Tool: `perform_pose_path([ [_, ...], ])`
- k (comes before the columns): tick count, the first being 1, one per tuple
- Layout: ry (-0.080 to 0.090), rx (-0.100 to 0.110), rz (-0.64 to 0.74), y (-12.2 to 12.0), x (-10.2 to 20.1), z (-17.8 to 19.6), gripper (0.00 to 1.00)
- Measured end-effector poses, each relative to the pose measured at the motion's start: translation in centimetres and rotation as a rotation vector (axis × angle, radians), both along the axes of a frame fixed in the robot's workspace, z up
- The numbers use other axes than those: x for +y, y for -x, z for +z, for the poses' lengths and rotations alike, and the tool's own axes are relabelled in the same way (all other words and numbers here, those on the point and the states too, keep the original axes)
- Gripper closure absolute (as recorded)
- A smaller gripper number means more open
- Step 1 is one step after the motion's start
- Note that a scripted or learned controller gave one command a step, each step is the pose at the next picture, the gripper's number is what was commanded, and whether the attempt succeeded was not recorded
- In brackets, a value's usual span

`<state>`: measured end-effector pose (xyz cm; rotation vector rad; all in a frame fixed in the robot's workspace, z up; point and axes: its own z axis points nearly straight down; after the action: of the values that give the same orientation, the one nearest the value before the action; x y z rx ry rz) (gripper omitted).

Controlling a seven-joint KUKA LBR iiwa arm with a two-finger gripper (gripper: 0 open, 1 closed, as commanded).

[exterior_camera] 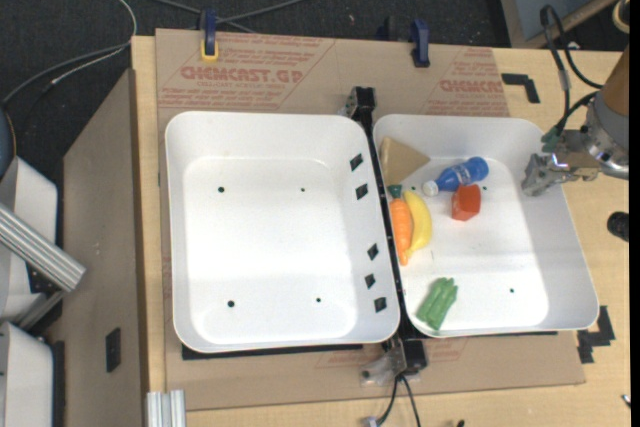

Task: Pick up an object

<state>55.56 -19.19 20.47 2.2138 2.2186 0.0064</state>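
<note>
Green knobbly plastic vegetable [437, 303] by the right bin's [560, 305] near edge; gripper [545, 173] at its right rim, fingers apparently parted and empty, small red block [466, 202] nearest, leftward.

A single fixed camera sits high above the brown cardboard-topped table [330, 65], looking down at a slant from its near edge toward the far edge. It stands far enough back to take in both shallow white plastic bins [270, 130] whole, plus dark floor beyond the table's far edge.
</note>
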Motion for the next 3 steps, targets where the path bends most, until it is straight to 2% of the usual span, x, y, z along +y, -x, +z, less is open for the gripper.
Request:
perform_pose_path([
  [1,-0.002,0.005,0.000,-0.1,0.0,1.0,1.00],
  [3,-0.006,0.011,0.004,-0.4,10.9,-0.4,1.00],
])
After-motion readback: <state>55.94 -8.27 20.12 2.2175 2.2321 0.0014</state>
